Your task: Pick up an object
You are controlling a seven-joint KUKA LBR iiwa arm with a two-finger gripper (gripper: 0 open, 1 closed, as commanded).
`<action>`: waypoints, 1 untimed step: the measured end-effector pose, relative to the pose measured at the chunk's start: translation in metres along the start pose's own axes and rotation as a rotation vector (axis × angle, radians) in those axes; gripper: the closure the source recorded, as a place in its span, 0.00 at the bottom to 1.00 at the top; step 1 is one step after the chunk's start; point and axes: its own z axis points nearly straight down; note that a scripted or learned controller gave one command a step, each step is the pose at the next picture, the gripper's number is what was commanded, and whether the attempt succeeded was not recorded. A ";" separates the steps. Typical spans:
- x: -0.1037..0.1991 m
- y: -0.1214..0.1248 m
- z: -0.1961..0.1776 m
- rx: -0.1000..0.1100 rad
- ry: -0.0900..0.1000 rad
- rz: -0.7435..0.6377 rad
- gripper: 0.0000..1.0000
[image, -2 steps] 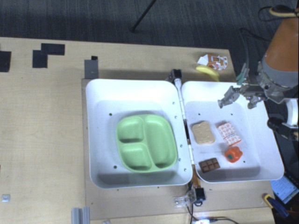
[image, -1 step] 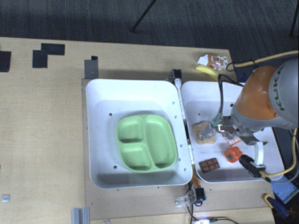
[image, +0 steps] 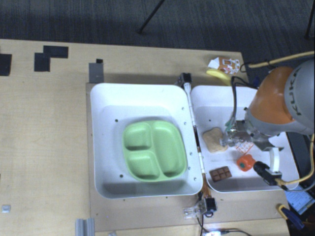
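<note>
While the gripper (image: 230, 137) hangs low at centre right, beside the tan lump (image: 213, 139) in the right bin (image: 211, 100), its opening cannot be told; a skewed descent could nudge the lump aside.

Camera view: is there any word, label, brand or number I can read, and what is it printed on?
"KU": letters running down the grey arm, cut off at the frame's edge; the rest cannot be read.
Packet behind the right bin: orange and white print, too blurred to read.
Brown bar in the right bin: no print I can make out.
Green tray: no text.
</note>
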 end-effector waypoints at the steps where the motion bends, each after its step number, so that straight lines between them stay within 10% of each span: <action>1: 0.000 0.000 0.000 0.000 0.000 0.000 0.00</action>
